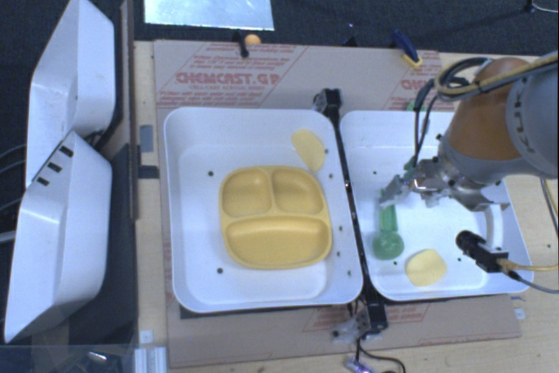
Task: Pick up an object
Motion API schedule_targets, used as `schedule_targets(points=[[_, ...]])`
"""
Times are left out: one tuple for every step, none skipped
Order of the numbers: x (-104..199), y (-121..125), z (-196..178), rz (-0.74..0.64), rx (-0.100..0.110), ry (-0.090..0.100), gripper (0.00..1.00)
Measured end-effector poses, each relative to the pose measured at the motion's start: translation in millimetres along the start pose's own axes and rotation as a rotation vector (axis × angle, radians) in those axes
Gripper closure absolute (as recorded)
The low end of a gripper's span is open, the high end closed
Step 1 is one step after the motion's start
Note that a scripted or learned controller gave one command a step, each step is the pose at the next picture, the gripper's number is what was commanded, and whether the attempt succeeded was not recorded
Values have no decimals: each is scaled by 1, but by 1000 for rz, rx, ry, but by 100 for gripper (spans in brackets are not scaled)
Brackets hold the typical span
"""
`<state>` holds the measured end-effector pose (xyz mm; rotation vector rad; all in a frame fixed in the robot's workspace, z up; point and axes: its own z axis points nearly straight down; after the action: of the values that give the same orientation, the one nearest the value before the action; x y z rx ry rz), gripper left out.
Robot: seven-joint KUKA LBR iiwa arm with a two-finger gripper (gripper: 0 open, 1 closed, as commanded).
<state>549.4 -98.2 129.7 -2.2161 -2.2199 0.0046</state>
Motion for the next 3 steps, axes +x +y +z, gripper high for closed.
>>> schedule_targets(points=[[-6, 56, -25, 0, -9, -2, 0], [11, 16, 18, 1, -3, -1, 0], [-19, 102, 4, 1, -9, -3, 0]])
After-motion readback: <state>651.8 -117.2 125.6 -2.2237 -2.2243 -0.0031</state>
